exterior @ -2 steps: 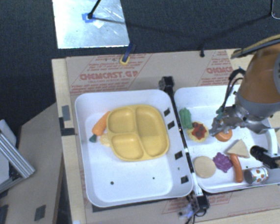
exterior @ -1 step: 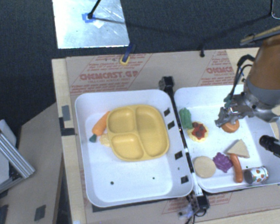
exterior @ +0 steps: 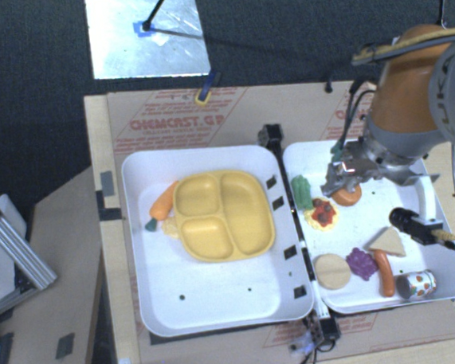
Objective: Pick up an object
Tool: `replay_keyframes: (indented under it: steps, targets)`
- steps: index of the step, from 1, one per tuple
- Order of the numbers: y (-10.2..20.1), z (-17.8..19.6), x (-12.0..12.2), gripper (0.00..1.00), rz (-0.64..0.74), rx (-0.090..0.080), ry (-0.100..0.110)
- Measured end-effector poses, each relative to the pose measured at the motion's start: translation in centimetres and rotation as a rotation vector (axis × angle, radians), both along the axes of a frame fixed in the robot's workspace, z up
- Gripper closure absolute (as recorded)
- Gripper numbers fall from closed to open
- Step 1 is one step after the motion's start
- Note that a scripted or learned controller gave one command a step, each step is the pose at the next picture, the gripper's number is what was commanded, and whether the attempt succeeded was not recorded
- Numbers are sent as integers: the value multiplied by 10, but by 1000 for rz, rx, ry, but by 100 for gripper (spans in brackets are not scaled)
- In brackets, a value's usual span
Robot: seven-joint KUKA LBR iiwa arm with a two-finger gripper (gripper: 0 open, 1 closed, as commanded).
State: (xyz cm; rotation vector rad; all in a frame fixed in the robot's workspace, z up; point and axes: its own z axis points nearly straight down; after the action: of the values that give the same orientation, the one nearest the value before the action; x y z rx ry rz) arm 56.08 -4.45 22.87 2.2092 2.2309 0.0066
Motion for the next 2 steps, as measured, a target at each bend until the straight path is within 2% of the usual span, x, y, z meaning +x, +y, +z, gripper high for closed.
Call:
replay_keyframes:
  steps: [1,2]
  targets:
    - [42,-11,27,100,-1,0,2]
    - [79,-4,63,100,-1,0,-1]
